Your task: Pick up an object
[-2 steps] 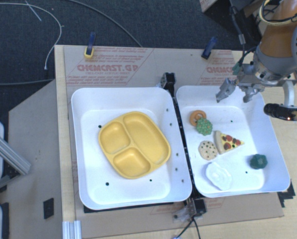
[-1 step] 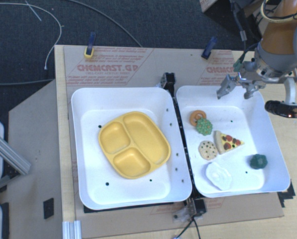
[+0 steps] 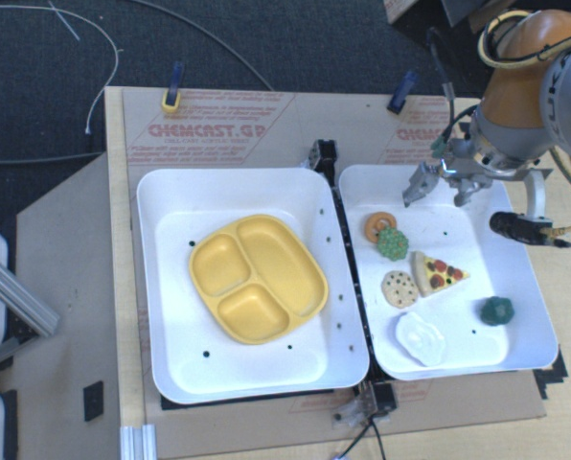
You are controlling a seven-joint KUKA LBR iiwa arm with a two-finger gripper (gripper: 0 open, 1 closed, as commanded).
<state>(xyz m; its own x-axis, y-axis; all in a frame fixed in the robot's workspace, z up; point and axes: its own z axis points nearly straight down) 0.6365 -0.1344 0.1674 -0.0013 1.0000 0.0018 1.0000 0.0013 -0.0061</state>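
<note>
Nearest item: white lump (image 3: pixel 420 337), lying at the near end of the right bin (image 3: pixel 521 257). Beyond it we list a cookie (image 3: pixel 399 288) touching a pizza slice (image 3: pixel 440 274), a dark green piece (image 3: pixel 496 310) apart toward the right wall, then a green sprig (image 3: pixel 393 244) pressed against a doughnut (image 3: pixel 379 225).

Tool (image 3: pixel 436 195): fingers spread wide with nothing between them, hanging over the far end of the right bin, just beyond the doughnut.

Progress: we judge the task not yet begun in any visible way — every item lies on the bin floor, none lifted. Choosing, descending, closing and raising all remain.

Obstructions: doughnut and sprig are touching, as are cookie and pizza, so a grasp on either pair may catch both. The dark green piece and white lump stand freer.

Surroundings: left bin (image 3: pixel 171 257) holding a yellow divided plate (image 3: pixel 257 278); table (image 3: pixel 218 127) with two blue clamps (image 3: pixel 174 82) at its far edge.
</note>
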